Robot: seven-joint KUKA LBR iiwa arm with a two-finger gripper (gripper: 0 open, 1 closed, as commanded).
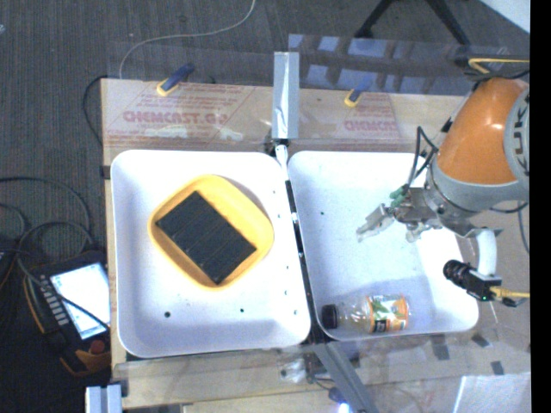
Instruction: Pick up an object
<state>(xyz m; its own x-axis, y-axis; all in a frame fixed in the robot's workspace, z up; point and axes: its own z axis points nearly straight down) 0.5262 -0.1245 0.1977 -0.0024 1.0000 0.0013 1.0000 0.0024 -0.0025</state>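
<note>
While the arm's orange band hides its wrist, the hand (385,217) hangs over the right bin (344,188) — its fingers look parted, gripping nothing. A clear bottle (366,313) — orange label, dark cap — lies along that bin's near wall.

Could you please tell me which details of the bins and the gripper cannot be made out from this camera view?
- Gripper: too small and blurred in the camera view to read its fingers.
- Bottle label: print too small to read.
- Yellow dish: the dark pad hides its inside.
- Right bin: the arm covers its right part.
</note>
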